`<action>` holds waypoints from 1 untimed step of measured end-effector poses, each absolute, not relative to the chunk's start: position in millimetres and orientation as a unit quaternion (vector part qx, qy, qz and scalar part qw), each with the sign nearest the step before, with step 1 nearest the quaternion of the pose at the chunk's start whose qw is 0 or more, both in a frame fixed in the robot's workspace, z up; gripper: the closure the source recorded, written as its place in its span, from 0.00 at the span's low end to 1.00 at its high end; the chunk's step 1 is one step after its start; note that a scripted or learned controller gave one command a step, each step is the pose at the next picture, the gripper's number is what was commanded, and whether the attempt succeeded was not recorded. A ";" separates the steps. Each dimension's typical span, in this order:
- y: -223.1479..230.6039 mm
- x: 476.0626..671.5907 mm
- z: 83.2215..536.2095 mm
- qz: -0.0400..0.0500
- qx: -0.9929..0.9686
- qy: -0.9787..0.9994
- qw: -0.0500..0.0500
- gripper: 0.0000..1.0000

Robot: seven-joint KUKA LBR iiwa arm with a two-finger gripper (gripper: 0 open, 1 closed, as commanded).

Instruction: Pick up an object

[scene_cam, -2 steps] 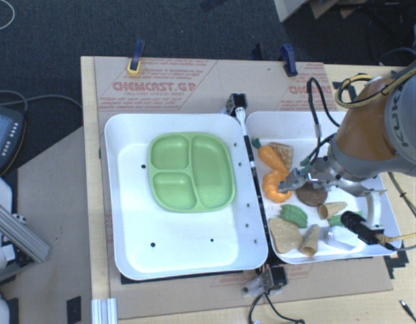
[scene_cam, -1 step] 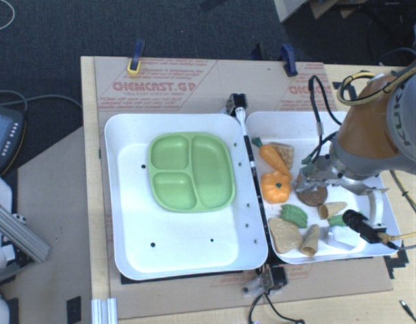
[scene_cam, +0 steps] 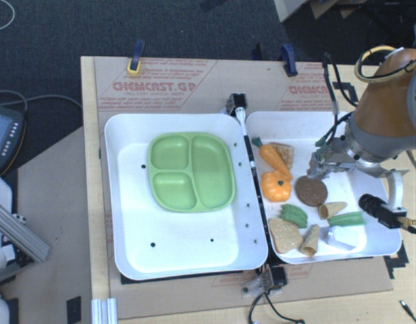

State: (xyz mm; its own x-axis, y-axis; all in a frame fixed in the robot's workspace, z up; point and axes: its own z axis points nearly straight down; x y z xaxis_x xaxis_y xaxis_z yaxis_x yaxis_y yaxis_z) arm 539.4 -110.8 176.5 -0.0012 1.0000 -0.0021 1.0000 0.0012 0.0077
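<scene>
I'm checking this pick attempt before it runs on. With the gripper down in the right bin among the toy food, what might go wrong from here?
The gripper sits just above the brown round piece, with the orange pumpkin and carrot close by. It may nudge a neighbour instead of grasping one. The items lie crowded in the right bin, so it might pinch two, or slip off the flat round piece.

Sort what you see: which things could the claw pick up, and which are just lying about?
Could be picked up: carrot, orange pumpkin, brown disc, green bean pod, bread slice.
Lying about: green tray, yellow clamp, blue clamp.
</scene>
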 end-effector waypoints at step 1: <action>-111.0 541.2 228.5 0.002 0.707 0.708 0.004 1.00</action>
State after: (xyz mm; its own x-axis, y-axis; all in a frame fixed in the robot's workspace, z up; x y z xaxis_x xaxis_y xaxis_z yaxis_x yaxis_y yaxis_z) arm 541.2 -111.0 228.5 -0.0015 1.0000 -0.0024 1.0000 0.0015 0.0085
